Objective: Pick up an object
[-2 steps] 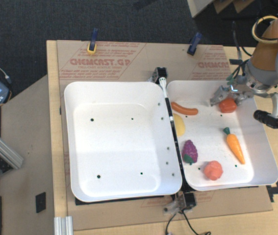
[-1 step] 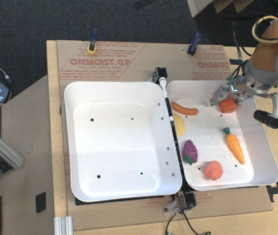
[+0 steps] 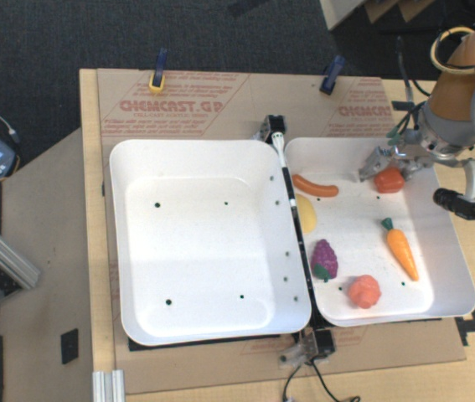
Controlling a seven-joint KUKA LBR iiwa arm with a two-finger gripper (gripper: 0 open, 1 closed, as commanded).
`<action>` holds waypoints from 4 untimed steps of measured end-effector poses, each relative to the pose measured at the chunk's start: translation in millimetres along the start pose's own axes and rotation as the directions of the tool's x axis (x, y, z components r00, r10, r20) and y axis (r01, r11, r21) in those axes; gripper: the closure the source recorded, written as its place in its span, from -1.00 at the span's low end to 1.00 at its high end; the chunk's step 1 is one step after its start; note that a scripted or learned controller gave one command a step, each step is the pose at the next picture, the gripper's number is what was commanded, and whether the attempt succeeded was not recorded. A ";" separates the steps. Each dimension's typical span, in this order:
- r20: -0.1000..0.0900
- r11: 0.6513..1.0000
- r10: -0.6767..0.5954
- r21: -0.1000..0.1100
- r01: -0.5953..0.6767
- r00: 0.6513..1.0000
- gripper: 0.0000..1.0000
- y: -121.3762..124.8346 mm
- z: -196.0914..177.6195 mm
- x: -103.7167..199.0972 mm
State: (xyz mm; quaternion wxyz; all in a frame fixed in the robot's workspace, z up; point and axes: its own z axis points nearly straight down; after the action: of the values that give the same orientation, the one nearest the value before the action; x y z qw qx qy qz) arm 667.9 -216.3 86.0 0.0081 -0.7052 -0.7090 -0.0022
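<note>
Gripper (image 3: 385,167) hangs over the right bin's (image 3: 451,296) far corner, directly above the red tomato (image 3: 389,181), which sits just under the fingers; their opening cannot be told.

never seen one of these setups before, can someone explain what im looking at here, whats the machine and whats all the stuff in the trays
This is one picture, taken by a fixed camera above a bench, looking down at a slant. The grey and orange machine at the right is a robot arm; its tool is the part meant to grasp things.

Two shallow white bins sit side by side. The right bin holds toy food: a red tomato-like piece right under the tool, a sausage, a pale yellow piece, purple grapes, a carrot and a pinkish fruit. The left bin sits beside it.

Whether the tool actually grips the red piece is unclear from this angle.
</note>
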 end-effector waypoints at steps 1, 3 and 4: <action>0.013 1.000 0.002 -0.011 -0.002 1.000 1.00 0.1 -10.7 -5.1; 0.011 1.000 0.005 -0.009 -0.005 1.000 1.00 -150.3 -101.3 134.0; 0.010 1.000 -0.002 -0.004 0.002 1.000 1.00 -161.9 -93.8 208.9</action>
State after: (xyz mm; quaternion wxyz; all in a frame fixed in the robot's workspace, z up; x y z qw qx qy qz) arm 505.8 -9.6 184.2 0.0032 -0.7045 -0.7097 -0.0002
